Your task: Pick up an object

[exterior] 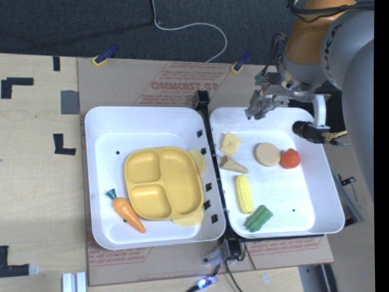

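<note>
Objects for picking lay untouched in the right bin [304,221]: a green pod [258,218] at its near edge, then corn [244,193], a round biscuit [267,154], a tomato [290,158] and cheese [230,143]. Farther back, the gripper [258,111] hung over the bin's far edge, carrying nothing; whether its jaws were spread could not be told. The whole pick seemingly remained.
</note>
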Robot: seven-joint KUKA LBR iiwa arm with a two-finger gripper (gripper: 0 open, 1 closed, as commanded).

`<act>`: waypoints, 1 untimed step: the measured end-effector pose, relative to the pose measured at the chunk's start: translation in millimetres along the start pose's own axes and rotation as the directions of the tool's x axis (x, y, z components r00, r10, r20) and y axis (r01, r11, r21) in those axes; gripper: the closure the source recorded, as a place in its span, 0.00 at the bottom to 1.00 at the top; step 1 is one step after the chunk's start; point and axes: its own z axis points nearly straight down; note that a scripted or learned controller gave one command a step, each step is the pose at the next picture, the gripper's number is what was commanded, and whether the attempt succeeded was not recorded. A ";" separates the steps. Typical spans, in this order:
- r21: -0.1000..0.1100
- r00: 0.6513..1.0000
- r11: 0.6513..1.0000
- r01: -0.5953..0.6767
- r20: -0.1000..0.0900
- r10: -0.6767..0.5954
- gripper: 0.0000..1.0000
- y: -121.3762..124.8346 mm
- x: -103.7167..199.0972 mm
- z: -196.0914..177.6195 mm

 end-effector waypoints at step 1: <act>-0.001 1.000 1.000 0.001 -0.001 -0.001 1.00 6.1 18.3 -4.1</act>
